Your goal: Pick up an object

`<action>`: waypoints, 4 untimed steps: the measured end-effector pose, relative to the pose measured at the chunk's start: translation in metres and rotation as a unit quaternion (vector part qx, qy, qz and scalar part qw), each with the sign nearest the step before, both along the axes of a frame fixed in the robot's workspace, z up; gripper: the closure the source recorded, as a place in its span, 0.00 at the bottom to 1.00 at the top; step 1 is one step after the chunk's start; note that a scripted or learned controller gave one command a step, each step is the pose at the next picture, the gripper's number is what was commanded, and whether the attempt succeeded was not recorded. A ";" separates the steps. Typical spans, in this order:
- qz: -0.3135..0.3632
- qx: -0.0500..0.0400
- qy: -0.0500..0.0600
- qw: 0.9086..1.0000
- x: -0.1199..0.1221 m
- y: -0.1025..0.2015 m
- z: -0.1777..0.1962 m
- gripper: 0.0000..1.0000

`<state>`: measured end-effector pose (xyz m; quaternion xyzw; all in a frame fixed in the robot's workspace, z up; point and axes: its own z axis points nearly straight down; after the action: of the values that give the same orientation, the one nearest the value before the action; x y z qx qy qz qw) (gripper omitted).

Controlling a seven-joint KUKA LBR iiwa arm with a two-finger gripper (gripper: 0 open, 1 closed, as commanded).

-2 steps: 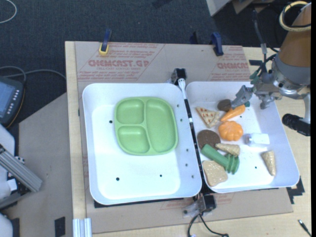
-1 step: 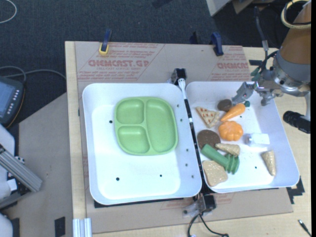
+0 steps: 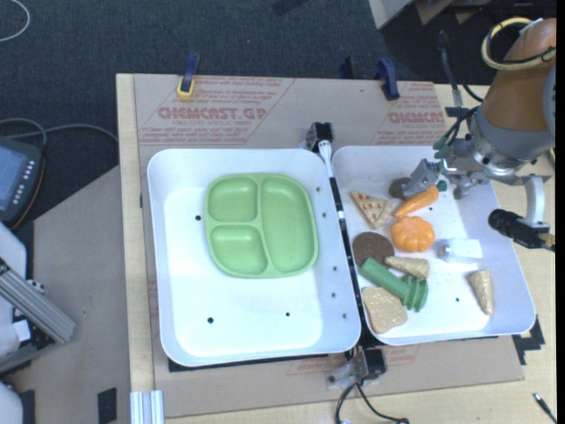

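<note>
Toy foods [image 3: 408, 263] crowd right bin [image 3: 510, 312]; left bin [image 3: 177, 237] holds, seemingly, green tray [image 3: 262, 224].

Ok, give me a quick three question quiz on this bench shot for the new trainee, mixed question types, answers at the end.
1. True or false: the green divided plate lies in the left bin.
2. Multiple choice: which item sits nearest the gripper? A) orange carrot B) green bean pod C) cone
3. Fill in: the round orange pumpkin lies in the ____ bin.

Key: 1 true; 2 A; 3 right
</note>
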<state>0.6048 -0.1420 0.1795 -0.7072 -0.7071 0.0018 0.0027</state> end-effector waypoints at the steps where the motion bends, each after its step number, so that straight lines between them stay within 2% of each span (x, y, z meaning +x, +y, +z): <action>1: 0.000 0.000 0.001 1.000 -0.002 0.002 -0.064 0.00; 2: 0.000 0.000 0.000 1.000 -0.003 0.003 -0.097 0.00; 3: 0.000 -0.001 -0.003 1.000 -0.001 0.002 -0.084 1.00; 4: 0.000 -0.002 -0.007 1.000 0.009 -0.003 -0.025 1.00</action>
<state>0.6133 -0.1449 0.1547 -0.7069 -0.7073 -0.0018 -0.0035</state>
